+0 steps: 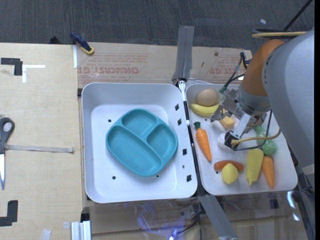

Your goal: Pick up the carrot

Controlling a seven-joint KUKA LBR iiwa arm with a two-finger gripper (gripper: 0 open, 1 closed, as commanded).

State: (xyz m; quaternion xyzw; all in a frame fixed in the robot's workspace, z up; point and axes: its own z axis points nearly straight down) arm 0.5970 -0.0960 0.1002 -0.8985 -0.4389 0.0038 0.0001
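From my station I saw the gripper (226, 116) hanging over the upper middle of the right bin (287, 184), close to a banana (204, 109) and a small yellow block (228, 122); I could not tell how its jaws stood. The carrot (202, 140) lay free along that bin's left wall, leaf end up, apart from the gripper. A second carrot (268, 170) lay beside a corn cob (254, 165) at the right. The left bin (90, 149) held a blue divided plate (142, 142).

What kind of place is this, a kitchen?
Probably a robotics lab bench: a grey robot arm reaches over the right bin of produce, including a carrot; the left bin holds a blue divided plate.
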